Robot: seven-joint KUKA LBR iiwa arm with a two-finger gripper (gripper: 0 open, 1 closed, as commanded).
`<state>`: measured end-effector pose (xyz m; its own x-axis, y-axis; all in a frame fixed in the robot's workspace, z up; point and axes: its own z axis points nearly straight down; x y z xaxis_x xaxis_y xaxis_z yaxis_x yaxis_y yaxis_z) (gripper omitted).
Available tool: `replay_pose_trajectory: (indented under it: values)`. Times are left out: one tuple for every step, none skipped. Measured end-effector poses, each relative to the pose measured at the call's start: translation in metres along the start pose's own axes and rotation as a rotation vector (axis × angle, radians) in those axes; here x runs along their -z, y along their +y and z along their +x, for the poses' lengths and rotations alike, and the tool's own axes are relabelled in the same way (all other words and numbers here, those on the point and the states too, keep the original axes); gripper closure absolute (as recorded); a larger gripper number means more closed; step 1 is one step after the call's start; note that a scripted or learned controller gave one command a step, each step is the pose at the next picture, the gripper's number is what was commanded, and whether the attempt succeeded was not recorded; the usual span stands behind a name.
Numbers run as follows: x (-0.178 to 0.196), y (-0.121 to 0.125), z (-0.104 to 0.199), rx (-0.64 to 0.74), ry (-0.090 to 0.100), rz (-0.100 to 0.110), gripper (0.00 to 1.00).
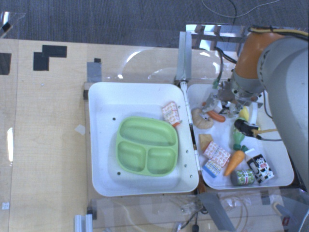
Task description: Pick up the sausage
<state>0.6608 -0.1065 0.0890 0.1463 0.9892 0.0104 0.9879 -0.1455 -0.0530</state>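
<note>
The sausage [217,116] lies in the right bin [288,177], near its upper left part, reddish-orange and slightly tilted, touching the tan bun [202,120] on its left. The gripper [223,104] hangs just above and right of it, low over the bin; whether its fingers are open or closed cannot be told, and nothing shows between them. Below the sausage are a cheese wedge [205,140], a pink packet [217,153] and a blue packet [211,168]. To the right lie a carrot [233,161], a can [242,177] and a black-and-white carton [260,168]. The left bin [104,129] holds a green 3-part plate [146,146] and, at its upper right corner, a small patterned packet [171,113].
</note>
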Motion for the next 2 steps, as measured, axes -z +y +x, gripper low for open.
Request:
replay_pose_trajectory:
  values:
    - [0.008,-0.002,0.001,0.009,-0.003,0.008,1.0]
    - [0.093,-0.01,0.073,-0.013,-0.009,-0.04,1.0]
